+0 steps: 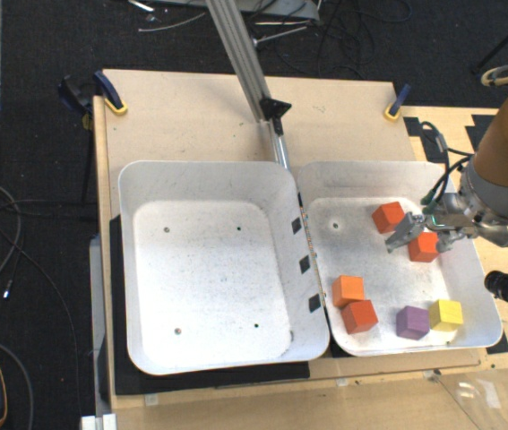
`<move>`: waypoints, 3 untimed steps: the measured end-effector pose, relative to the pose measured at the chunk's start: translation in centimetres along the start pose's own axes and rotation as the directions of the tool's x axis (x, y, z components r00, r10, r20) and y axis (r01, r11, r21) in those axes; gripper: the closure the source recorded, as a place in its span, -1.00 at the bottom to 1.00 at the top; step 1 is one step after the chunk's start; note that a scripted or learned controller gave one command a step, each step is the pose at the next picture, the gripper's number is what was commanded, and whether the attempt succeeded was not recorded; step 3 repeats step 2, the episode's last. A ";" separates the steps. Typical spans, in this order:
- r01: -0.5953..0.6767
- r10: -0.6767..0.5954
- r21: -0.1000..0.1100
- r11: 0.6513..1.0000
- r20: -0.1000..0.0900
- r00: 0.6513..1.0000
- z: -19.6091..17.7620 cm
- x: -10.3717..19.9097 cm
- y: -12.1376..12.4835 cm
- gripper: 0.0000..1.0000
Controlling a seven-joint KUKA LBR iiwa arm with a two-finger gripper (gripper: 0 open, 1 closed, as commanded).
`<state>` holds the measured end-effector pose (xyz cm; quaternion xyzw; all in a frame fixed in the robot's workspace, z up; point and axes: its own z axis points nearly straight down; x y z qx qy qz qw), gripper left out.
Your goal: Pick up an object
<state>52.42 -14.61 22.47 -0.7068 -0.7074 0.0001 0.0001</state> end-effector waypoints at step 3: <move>0.002 -0.002 0.005 1.000 0.000 1.000 13.3 -2.1 8.8 -1.00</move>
